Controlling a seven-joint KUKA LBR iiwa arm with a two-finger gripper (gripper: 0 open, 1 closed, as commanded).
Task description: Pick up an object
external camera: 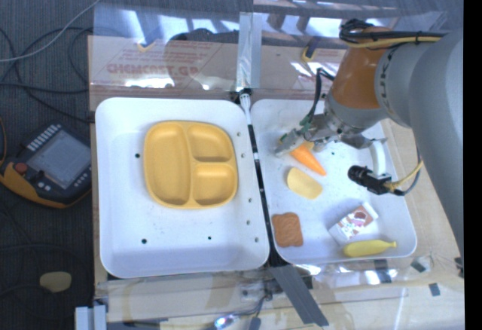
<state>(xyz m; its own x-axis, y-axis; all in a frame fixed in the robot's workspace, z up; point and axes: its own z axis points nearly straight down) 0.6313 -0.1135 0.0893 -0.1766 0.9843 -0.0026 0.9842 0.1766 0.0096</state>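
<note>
Resting low, the hand [297, 142] touches the carrot [309, 158].

arm: reaching in from right, orange band above wrist | tool [296, 142]: lowered, pointing left

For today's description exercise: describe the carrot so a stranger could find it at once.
Look in the right bin, in its upper half just below the claw. The carrot is the small orange cone lying slantwise, above the pale yellow slice; nothing else there is orange and pointed.
</note>
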